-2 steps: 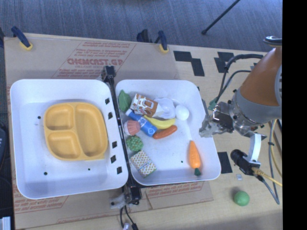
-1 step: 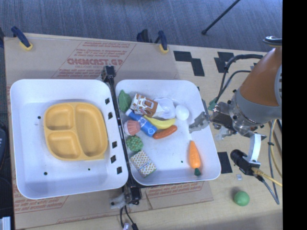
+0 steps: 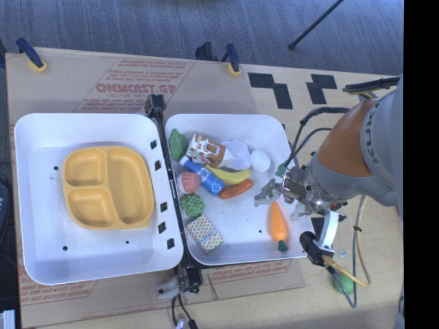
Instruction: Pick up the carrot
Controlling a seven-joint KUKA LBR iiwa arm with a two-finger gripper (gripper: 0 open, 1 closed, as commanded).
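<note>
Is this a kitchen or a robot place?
Probably a robot lab bench, not a kitchen: a robot arm reaches over two white bins, the food looks like toys such as the carrot, and clamps hold the board.

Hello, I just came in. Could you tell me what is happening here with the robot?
A grey and orange robot arm reaches into the right bin, which holds toy food. Its end effector hovers close beside the carrot, which lies on the bin floor near the right wall, not lifted. The left bin holds a yellow divided tray.
</note>
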